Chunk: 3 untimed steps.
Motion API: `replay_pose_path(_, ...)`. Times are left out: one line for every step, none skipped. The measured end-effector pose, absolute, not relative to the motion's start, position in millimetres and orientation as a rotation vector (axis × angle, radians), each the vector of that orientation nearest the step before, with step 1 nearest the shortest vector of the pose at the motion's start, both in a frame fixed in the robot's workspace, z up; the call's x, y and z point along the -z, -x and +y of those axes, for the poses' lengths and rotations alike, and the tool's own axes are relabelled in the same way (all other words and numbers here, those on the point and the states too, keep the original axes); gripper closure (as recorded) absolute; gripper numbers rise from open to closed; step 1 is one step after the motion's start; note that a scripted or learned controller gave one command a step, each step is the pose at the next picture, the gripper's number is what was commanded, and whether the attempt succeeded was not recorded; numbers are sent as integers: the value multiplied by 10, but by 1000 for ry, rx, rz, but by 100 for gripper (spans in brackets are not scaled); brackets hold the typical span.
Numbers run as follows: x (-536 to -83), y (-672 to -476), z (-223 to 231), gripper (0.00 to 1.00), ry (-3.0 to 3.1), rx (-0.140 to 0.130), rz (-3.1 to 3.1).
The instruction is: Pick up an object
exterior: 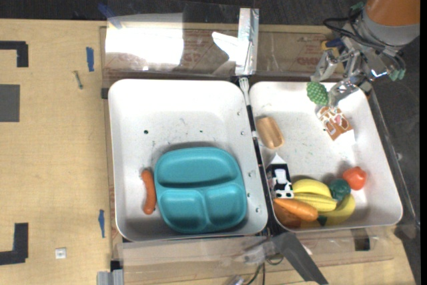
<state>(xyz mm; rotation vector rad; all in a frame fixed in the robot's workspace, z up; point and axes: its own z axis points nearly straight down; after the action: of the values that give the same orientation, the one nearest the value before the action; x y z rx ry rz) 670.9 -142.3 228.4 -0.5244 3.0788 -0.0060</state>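
Seen from above at a slant: two shallow white bins side by side on a wooden bench (47, 163). In the left bin (127, 103), a teal divided tray (200, 189) near the front, with an orange sausage-shaped piece (148, 191) lying just beside its left edge. In the right bin (380, 177), a tan cylinder (269, 132) close to the dividing wall, a small black-and-white cow figure (280, 182) further forward, then a front cluster of bananas (321, 195), a carrot (296, 210), a dark green piece (341, 189) and a red tomato (355, 177) touching or nearly so. Reaching in from the right, the pincer (340, 87) low over the bin's back right corner, with a small green leafy item (317, 92) just at its left and an orange-and-white patterned object (335, 121) lying just below it. Whether the pincer is apart or together: cannot tell. Nothing visibly held.
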Motion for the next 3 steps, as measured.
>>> replay_pose_path(-2795,-6690,-1453,100,284,4,3114)
replay_pose_path(-2759,-6683,-1006,100,358,-2,3116)
replay_pose_path(-2730,-6679,-434,100,327,-4,3120)
